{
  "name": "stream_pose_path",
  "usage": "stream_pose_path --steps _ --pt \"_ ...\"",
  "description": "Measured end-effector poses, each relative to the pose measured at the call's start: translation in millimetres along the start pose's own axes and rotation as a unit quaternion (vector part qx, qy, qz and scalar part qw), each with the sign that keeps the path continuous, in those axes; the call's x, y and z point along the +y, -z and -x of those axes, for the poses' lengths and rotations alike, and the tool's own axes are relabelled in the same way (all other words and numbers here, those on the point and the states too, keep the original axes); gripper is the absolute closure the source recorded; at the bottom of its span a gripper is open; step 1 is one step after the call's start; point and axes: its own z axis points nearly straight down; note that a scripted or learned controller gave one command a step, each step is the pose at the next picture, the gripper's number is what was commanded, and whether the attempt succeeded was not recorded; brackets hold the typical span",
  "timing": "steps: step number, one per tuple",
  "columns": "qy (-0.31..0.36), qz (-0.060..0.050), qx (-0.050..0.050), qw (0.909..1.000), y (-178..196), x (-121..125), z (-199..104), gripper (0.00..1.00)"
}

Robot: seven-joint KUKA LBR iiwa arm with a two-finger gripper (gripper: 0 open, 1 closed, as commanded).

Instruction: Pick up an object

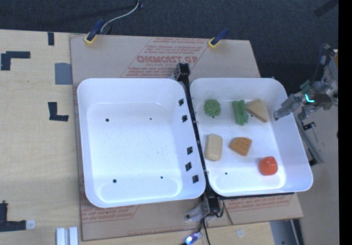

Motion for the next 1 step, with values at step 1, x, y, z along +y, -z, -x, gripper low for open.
stream_pose_path --steps 1 --pt "-0.001 0.008 -0.003 1.0000 134.1 -54.6 -6.1 0.00"
